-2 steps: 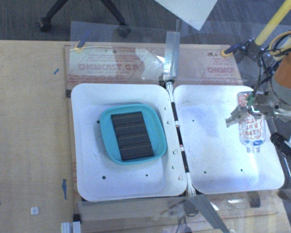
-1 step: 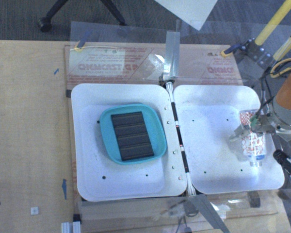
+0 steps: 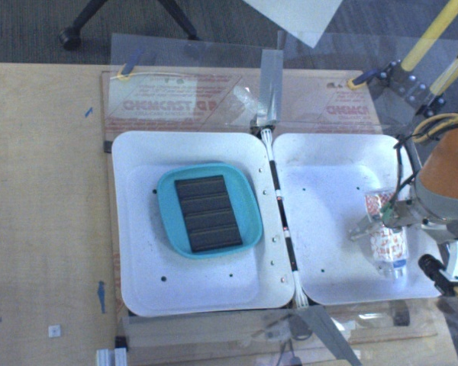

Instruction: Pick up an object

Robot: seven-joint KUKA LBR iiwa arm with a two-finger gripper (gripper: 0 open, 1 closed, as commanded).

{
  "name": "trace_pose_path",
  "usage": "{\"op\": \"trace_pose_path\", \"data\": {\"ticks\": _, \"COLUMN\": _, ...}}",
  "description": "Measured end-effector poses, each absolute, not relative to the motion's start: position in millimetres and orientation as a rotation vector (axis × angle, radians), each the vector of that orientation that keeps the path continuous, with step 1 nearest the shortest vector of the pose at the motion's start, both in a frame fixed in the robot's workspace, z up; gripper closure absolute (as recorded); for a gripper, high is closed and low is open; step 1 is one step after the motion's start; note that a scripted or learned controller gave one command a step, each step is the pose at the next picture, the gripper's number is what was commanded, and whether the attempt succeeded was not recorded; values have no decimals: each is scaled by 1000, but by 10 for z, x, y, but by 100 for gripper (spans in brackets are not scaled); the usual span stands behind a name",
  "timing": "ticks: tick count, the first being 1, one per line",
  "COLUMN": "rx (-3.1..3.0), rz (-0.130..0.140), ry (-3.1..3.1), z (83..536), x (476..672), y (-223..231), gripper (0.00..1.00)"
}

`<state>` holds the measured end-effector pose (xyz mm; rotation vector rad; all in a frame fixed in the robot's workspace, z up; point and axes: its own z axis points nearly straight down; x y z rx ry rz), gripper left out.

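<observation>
Though the gripper (image 3: 383, 218) sits over the bottle (image 3: 387, 242), I cannot tell its state. The bottle looks light, slick, crushable; grip mid-body.

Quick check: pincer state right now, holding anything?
Pincer: cannot be told. It sits low in the right bin, right at the plastic bottle, but a grip on the bottle is not visible.

Red print on cardboard (image 3: 183, 101) illegible.
</observation>
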<state>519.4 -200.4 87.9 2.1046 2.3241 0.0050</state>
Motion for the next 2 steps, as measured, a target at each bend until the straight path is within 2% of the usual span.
{"op": "trace_pose_path", "data": {"ticks": 1, "rx": 2105, "rz": 6, "ry": 2320, "z": 973, "x": 5197, "y": -2012, "gripper": 100}}
{"op": "trace_pose_path", "data": {"ticks": 2, "rx": 2195, "rz": 0, "ry": 2246, "z": 1466, "x": 6062, "y": -1301, "gripper": 100}}
